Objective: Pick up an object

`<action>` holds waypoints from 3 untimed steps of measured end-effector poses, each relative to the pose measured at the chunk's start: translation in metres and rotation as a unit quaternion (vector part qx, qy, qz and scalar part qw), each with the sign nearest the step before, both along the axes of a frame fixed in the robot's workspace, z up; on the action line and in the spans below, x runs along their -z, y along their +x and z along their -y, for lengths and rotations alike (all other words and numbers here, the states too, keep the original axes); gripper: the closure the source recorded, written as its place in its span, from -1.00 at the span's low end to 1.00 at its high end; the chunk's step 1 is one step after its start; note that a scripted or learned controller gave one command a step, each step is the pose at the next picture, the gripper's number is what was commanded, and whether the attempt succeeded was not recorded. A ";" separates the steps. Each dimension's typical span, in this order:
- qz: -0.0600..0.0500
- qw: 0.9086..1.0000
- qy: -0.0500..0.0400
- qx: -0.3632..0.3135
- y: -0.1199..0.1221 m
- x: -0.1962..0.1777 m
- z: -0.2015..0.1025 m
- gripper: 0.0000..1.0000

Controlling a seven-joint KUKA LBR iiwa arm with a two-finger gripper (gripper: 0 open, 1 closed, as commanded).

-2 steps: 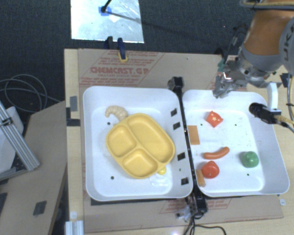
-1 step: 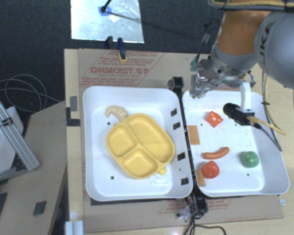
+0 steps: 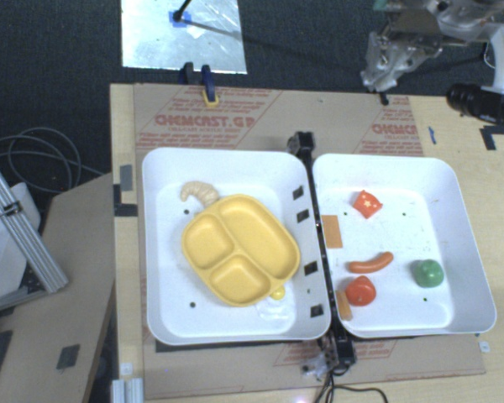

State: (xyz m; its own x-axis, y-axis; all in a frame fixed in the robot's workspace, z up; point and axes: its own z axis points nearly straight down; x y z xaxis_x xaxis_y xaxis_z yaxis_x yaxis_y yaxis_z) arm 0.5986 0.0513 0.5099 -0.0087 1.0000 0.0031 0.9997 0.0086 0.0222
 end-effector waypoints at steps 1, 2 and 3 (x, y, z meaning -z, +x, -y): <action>-0.019 1.000 -0.002 0.004 -0.046 0.276 0.007 1.00; -0.013 1.000 -0.002 0.006 -0.085 0.289 0.048 1.00; -0.006 1.000 0.001 -0.003 -0.105 0.213 -0.040 1.00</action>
